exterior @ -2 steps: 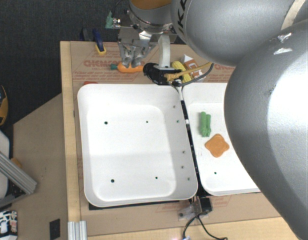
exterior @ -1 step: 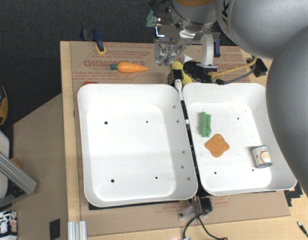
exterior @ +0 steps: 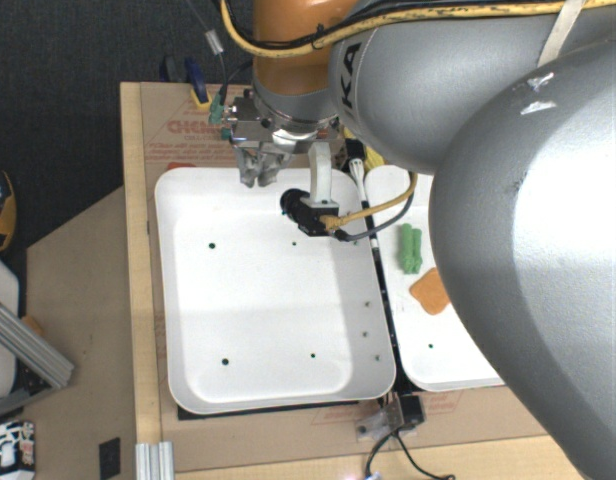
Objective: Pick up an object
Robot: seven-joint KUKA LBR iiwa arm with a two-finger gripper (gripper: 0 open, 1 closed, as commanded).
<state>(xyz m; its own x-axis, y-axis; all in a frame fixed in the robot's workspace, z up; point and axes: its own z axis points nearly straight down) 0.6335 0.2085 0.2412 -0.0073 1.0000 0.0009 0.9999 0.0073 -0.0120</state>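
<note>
Green object (exterior: 411, 249), right bin (exterior: 443, 368): apparently small, light, soft, best pinched across its narrow middle; tool (exterior: 256, 175) state cannot be told.

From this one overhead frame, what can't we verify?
- Right bin: far side hidden in the camera view by the grey arm.
- Orange object: partly under the arm, shape unclear.
- Green object: too small to identify.
- End effector: finger state too small to read.
</note>
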